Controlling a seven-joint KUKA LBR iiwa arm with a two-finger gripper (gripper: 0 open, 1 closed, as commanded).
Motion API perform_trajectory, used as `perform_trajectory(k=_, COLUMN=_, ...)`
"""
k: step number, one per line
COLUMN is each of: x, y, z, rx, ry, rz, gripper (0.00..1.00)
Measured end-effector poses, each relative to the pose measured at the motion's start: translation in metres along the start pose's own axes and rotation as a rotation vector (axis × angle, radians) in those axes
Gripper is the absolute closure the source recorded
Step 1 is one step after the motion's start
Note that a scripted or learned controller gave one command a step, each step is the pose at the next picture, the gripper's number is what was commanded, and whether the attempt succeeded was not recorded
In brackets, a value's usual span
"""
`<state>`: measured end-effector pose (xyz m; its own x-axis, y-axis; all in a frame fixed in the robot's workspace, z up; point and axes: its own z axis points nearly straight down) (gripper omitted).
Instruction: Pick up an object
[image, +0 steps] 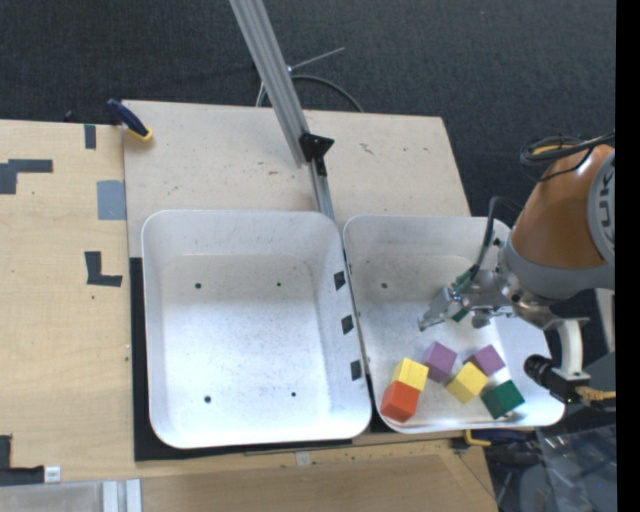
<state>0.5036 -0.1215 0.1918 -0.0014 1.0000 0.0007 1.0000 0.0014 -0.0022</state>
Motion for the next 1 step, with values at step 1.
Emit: perform_trajectory(k=1, x=-0.0207, y=-0.0157, z=0.0776, rx=-0.005, ry=-0.001, rz=-0.001, gripper=0.00)
